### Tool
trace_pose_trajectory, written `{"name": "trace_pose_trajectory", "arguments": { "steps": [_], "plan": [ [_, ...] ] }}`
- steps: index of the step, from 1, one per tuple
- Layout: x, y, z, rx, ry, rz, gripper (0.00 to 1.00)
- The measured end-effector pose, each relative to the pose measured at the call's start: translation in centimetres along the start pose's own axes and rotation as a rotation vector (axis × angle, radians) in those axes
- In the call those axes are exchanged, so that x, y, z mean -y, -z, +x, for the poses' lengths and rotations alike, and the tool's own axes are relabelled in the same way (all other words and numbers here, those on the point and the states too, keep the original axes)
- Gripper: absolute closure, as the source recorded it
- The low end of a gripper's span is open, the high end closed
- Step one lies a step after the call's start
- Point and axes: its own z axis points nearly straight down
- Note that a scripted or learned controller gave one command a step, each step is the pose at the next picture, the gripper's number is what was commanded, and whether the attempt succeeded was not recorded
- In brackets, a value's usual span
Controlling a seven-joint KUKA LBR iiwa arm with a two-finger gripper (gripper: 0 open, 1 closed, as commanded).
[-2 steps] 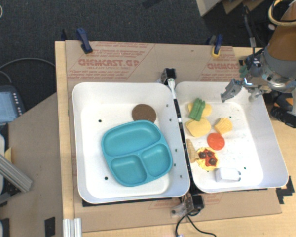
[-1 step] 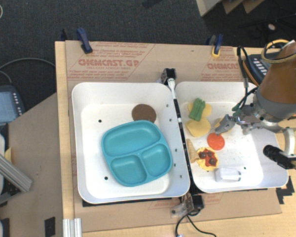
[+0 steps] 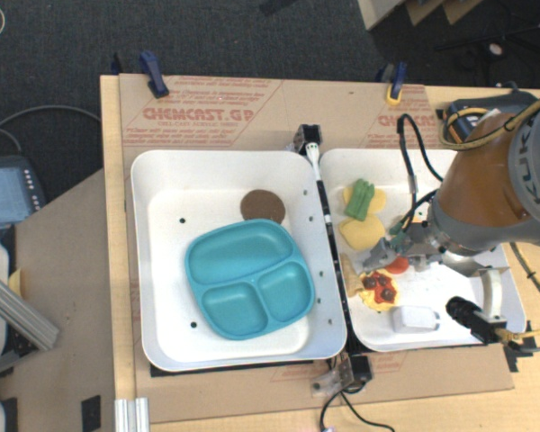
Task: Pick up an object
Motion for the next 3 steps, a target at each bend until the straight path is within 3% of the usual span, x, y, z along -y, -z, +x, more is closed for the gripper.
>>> {"name": "trace_pose_trajectory", "arguments": {
  "steps": [1,2,3],
  "plan": [
    [2.8,6.3,7.5,0.002,0.004,-0.010,0.00],
    [2.6,7.0,7.1,0.004,-0.003,-0.011,1.00],
    [2.9,16.5,15.4,0.001,0.007,-0.017,1.00]
  ]
}}
